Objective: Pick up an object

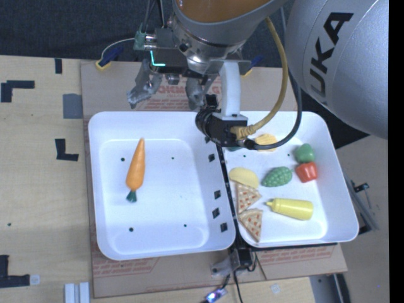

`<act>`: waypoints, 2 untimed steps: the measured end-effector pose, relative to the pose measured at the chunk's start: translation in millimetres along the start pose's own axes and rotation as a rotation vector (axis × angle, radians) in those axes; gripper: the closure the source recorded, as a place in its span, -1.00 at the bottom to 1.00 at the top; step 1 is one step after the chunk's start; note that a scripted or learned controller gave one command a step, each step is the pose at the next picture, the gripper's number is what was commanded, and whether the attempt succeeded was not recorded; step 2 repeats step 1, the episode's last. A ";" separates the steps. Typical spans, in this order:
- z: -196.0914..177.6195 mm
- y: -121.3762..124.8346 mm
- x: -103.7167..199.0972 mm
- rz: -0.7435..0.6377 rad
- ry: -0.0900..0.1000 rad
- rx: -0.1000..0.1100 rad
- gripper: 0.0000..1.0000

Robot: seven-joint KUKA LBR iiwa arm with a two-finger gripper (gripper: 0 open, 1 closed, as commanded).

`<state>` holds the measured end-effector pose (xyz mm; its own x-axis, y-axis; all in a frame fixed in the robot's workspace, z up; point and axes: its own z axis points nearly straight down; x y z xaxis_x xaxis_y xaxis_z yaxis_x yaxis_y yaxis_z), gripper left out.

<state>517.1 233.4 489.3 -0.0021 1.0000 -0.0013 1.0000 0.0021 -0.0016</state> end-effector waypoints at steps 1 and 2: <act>-48.6 1.7 -73.4 0.007 0.001 -0.006 -1.00; -48.6 1.7 -73.4 0.007 0.001 -0.006 -1.00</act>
